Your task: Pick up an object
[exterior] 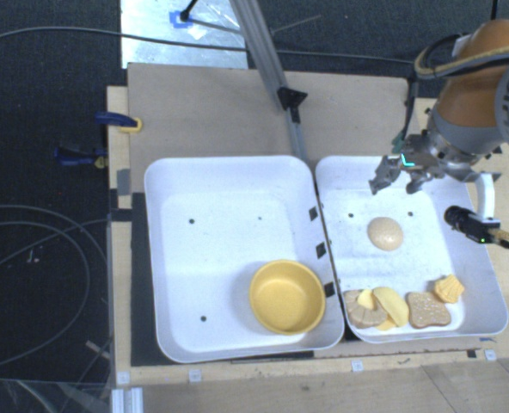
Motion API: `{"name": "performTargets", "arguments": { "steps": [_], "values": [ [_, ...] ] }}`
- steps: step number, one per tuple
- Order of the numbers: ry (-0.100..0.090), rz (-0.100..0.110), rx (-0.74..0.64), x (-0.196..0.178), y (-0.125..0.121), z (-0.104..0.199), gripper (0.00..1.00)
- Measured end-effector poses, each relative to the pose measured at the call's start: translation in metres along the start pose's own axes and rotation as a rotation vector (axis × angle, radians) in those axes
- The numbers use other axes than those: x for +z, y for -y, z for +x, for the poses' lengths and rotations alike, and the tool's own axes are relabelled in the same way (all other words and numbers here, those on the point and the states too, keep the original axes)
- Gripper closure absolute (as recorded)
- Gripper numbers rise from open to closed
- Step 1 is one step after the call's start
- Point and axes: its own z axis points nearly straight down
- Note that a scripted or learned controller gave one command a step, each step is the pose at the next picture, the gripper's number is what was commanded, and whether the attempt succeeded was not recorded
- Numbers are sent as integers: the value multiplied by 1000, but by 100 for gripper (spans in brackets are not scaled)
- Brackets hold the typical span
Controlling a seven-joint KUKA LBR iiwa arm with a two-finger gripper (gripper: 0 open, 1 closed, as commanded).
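The two white bins (pixel 237 179) lay below the arm, the yellow bowl (pixel 287 295) well off to the tool's far side in the other bin, while the tool (pixel 401 179), fingers spread and holding nothing, hung just above the beige egg-shaped object (pixel 385 233) (likely its pick).

I see smooth, glossy white plastic bins (pixel 237 179), a matt yellow plastic bowl (pixel 287 295) and a matt brown board tabletop (pixel 203 110).
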Motion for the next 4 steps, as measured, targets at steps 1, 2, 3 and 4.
{"name": "performTargets", "arguments": {
  "steps": [1, 2, 3, 4],
  "values": [
    [0, -1, 0, -1, 0, 0, 0],
    [1, 4, 4, 61, 2, -5, 0],
    [0, 3, 1, 107, -6, -3, 0],
    [1, 0, 4, 122, -7, -3, 0]
  ]
}}
